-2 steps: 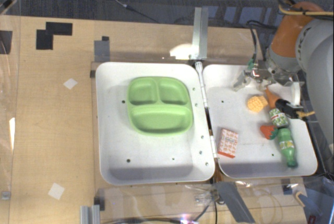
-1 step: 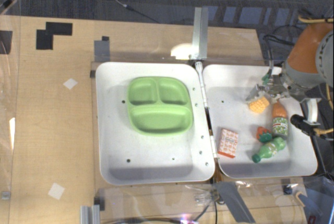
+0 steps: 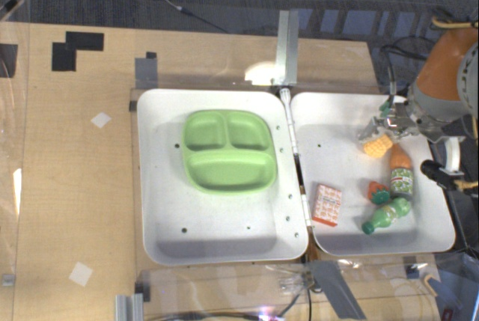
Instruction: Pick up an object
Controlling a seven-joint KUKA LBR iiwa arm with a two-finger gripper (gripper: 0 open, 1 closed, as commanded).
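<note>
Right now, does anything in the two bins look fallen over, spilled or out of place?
Nothing is spilled. In the right bin, the green bottle and the orange-capped bottle lie on their sides, clustered near the right edge. The green tray sits flat in the left bin.

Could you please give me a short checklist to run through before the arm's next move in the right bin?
1. Claw over the right bin: ok.
2. Yellow piece just below the claw, within reach: ok.
3. Anything gripped already: cannot tell.
4. Orange-capped bottle close beside the yellow piece, crowding the approach: not ok.
5. Green bottle and small box away from the claw: ok.
6. Green tray in the left bin, out of the way: ok.
</note>
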